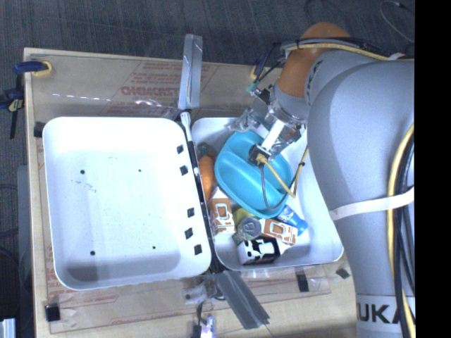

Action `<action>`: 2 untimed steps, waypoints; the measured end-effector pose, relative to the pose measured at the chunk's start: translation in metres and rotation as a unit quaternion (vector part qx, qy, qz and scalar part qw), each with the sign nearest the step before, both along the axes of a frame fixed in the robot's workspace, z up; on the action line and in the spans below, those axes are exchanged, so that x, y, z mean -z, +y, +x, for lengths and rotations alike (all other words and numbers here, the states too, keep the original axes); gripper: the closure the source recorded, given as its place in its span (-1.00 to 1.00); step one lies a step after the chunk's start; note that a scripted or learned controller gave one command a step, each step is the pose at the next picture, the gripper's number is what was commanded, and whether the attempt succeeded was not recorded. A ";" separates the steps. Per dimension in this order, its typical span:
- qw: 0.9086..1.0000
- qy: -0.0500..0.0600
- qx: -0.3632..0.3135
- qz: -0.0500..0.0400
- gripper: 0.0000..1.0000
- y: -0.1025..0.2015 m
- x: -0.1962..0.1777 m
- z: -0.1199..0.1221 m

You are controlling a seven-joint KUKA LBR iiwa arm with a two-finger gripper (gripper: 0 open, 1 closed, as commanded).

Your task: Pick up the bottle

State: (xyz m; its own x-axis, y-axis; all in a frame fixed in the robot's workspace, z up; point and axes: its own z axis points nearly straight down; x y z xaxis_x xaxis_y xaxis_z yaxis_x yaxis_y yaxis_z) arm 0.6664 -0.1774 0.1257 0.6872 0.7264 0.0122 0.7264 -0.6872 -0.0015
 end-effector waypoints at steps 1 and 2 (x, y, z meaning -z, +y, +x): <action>0.999 -0.018 0.034 -0.011 -1.00 0.009 0.010 -0.028; 0.999 -0.015 0.034 -0.013 -1.00 0.064 0.014 -0.077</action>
